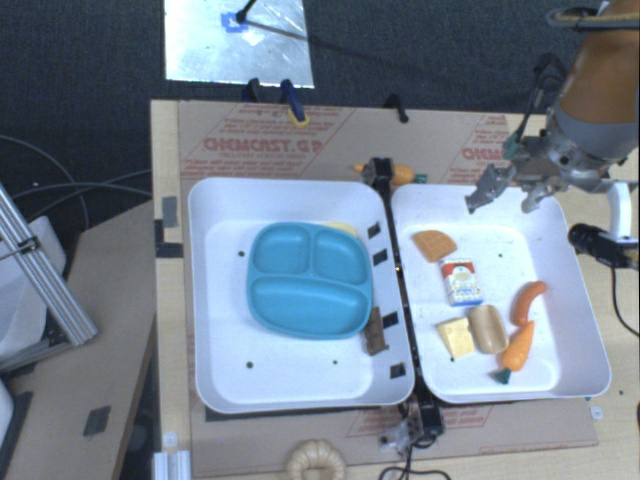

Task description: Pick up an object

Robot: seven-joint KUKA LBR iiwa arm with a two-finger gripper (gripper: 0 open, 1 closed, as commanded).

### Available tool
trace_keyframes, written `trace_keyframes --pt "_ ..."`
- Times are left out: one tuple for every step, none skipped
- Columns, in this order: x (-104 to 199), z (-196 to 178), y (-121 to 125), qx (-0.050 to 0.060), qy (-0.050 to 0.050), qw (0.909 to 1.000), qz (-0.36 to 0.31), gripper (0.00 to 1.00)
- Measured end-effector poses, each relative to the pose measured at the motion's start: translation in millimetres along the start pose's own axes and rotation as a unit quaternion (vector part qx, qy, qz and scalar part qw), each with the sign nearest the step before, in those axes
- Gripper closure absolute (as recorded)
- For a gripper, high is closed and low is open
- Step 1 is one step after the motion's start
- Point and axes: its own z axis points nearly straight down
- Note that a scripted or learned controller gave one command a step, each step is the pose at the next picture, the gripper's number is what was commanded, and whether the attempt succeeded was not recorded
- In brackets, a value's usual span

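Observation:
My gripper hangs above the far edge of the right bin, fingers spread open with nothing between them. Below it in that bin lie a tan toast-like piece, a small red and white carton, an orange sausage shape, a beige bread roll, a yellow cheese block and an orange carrot. All of them rest on the bin floor, apart from the gripper.
The left bin holds a blue divided plate and a small brown piece by the divider. A yellow item sits behind the bins. A beige ring lies at the bench front.

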Motion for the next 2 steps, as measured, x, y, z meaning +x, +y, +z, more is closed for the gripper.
trace_keyframes --pt "0 -6 2 -0.005 -0.001 1.0000 -0.001 0.00" --pt "-4 45 -7 -0.003 -0.001 1.0000 0.000 0.00"
